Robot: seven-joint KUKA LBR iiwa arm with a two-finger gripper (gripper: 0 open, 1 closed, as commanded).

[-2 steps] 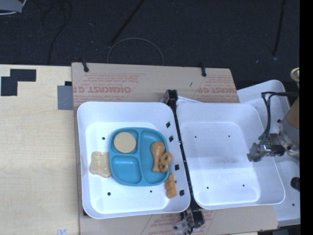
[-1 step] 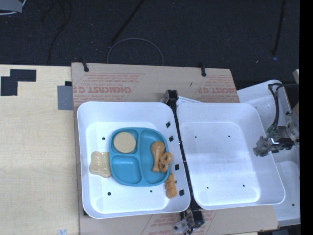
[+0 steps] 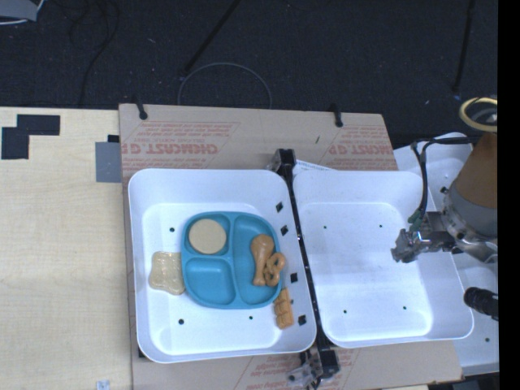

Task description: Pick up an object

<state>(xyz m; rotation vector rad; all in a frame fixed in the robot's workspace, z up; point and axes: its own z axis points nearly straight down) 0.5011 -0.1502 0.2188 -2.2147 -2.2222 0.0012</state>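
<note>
White left bin (image 3: 154,193): bone-shaped treat (image 3: 263,258) lies lengthwise top-to-bottom on blue tray (image 3: 213,281); end effector (image 3: 404,246) state unclear

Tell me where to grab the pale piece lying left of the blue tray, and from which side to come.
Grip the pale piece across its short width, coming straight down from above. It lies flat on the floor of the left bin, its right edge touching the blue tray. One finger would probably have to slip in along that edge, the other on its free left side. The gripper sits over the right bin.
</note>
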